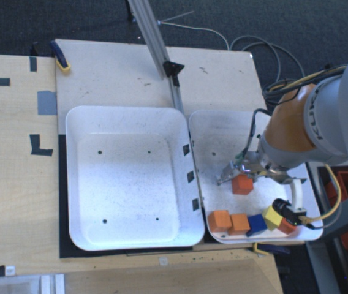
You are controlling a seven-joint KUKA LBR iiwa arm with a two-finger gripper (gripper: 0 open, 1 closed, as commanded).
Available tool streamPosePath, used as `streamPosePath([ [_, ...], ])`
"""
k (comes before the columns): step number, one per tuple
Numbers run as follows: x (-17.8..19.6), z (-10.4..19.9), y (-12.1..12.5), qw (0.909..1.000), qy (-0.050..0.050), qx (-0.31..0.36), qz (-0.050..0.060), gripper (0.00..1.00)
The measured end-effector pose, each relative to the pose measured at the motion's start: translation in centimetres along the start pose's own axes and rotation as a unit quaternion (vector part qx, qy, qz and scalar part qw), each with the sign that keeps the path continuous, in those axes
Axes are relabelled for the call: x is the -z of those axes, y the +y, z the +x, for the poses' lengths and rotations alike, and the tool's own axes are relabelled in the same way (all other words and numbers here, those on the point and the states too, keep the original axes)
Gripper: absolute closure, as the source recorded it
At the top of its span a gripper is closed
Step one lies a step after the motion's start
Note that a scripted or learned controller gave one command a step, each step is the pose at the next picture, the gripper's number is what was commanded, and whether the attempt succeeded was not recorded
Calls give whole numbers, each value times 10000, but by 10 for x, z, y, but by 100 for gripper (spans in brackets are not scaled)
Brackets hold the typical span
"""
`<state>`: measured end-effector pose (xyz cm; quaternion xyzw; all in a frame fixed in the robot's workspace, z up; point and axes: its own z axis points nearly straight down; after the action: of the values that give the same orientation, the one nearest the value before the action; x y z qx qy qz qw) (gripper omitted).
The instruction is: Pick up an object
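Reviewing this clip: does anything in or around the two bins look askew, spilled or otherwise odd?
Nothing looks spilled or damaged. The blocks are all in the right bin: an orange block sits by the gripper, and the rest crowd along the near wall, orange blocks, blue block, yellow block. The bins sit square.

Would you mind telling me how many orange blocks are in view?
3: one small orange block at the gripper in the right white bin, two orange blocks along its near edge. The arm may hide more.

Speckled matt white bins (pixel 131 118), pale wood-look bench (pixel 15 164), glossy orange band (pixel 287 127)
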<state>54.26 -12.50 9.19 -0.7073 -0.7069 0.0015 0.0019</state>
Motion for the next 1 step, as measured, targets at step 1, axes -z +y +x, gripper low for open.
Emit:
streamPosePath([
  [1, 9, 0, 1, 10000, 3, 8, -1, 100],
])
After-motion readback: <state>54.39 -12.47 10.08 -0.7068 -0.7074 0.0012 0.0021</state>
